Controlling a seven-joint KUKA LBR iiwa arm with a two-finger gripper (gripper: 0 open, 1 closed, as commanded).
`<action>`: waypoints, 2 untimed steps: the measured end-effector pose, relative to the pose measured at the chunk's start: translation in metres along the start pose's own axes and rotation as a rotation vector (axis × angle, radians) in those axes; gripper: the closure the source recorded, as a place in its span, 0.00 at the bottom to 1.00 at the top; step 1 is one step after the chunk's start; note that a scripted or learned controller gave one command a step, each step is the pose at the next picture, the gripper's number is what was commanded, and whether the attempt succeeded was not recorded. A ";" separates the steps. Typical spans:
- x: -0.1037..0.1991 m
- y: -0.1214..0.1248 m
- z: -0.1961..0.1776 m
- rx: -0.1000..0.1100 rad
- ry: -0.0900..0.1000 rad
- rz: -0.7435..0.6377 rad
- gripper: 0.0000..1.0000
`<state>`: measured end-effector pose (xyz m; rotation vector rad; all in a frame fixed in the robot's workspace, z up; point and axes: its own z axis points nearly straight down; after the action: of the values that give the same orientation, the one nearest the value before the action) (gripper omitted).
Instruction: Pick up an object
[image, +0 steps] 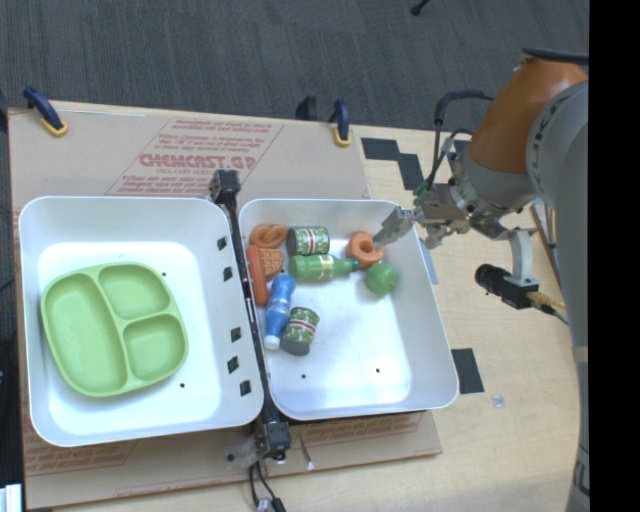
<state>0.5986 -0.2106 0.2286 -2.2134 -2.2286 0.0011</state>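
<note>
The right bin (410, 360) holds several small items in its upper half: an orange ridged piece (264, 264), a green can (308, 241), a green bottle (322, 266) lying flat, a small orange piece (363, 248), a round green object (381, 280), a blue-and-white bottle (279, 304) and a second can (300, 331). My gripper (392, 226) hangs over the bin's upper right corner, just right of the small orange piece and above the round green object. I see nothing held in it.
A green divided plate (113, 325) lies in the left bin (200, 400). A black divider with clips (240, 300) runs between the bins. Cardboard (200, 155) lies beneath, with blue clamps (341, 122) at the back edge. The arm's grey wrist (480, 200) stands right of the bin.
</note>
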 end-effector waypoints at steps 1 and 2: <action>0.011 -0.014 0.134 0.004 0.001 0.001 0.00; 0.011 -0.013 0.123 0.003 0.002 -0.002 1.00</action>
<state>0.5855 -0.1997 0.1059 -2.2084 -2.2290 0.0024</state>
